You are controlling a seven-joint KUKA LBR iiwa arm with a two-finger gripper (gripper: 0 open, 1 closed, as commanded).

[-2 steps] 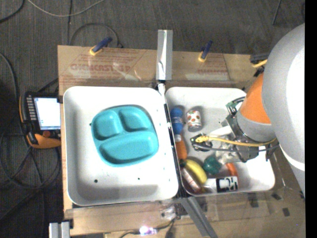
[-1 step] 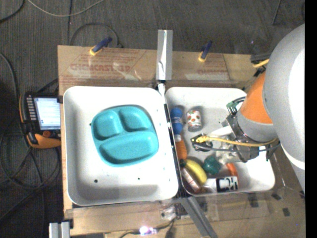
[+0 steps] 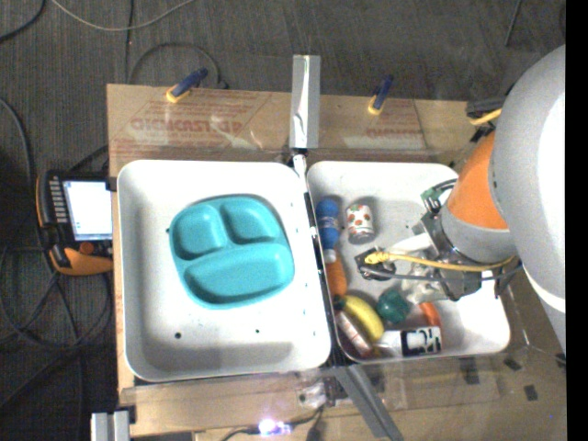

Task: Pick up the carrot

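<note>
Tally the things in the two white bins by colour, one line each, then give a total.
Teal: 2, the divided plate and a small round thing
Blue: 1, the bottle
Orange: 1, the carrot
Yellow: 1, the banana
White with red: 1, the small cup
White with black: 1, the box
Total: 7

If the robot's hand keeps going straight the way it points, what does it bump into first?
Probably the green ball. The hand points down into the right bin, and the ball sits just beside and below it. Depth is hard to judge; it may reach the bin floor first.
</note>
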